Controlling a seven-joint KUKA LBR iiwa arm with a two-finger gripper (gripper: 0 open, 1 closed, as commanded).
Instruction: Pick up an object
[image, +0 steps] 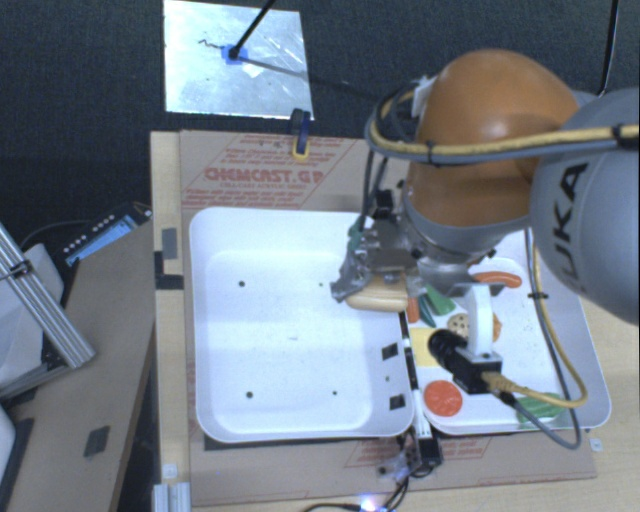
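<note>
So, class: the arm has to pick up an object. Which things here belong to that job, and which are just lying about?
Belonging to the job:
- claw, low at the seam between the bins
- tan object beside it
- orange disc
- green piece
- right bin holding them

Lying about:
- left bin
- cardboard sheet
- foil square
- yellow clamp

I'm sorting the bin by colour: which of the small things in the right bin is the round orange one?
The orange disc at the right bin's near edge, beside the divider; the others are green, dotted or elongated.
</note>
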